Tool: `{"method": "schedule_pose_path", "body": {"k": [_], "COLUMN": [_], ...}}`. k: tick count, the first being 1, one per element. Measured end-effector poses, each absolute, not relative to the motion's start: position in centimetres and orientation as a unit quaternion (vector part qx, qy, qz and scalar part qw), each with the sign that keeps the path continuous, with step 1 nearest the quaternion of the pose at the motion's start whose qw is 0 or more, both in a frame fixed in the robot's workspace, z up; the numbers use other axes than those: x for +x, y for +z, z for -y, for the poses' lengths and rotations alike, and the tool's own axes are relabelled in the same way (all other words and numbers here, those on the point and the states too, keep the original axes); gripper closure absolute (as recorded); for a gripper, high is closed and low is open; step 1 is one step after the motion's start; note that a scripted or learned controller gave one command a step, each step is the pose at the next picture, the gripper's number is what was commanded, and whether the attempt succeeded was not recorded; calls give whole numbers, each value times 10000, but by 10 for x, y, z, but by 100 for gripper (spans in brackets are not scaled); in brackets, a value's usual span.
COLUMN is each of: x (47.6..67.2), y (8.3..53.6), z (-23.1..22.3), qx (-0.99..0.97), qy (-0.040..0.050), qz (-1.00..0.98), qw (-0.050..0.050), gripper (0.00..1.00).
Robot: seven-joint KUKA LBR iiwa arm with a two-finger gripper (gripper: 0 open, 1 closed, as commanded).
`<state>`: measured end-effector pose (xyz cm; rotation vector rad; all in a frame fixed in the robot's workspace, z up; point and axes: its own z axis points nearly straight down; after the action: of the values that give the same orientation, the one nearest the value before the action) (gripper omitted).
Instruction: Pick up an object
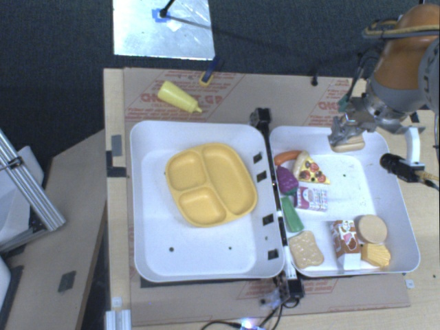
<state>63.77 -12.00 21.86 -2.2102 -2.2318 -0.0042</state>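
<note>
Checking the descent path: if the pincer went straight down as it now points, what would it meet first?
Probably the tan bread-like piece right under the pincer, at the right bin's far edge; depth is unclear.

Grey arm [402, 60] reaching from right, pincer [346, 130] pointing down

A yellow divided plate [208, 183] lies in the left bin [148, 253], its landmark for the rest. Behind the bin, a yellow mustard bottle [178, 96] lies on the cardboard sheet [275, 91]. Farther back, a shiny metal sheet [161, 19] sits on dark carpet [48, 53]. Left of the bin stand grey metal rails [24, 191].
</note>
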Motion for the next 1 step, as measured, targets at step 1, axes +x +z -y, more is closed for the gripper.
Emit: {"method": "schedule_pose_path", "body": {"k": [1], "x": [633], "y": [210], "z": [66], "qx": [-7037], "qy": [-8], "qz": [7105], "qw": [10], "gripper": [100]}}
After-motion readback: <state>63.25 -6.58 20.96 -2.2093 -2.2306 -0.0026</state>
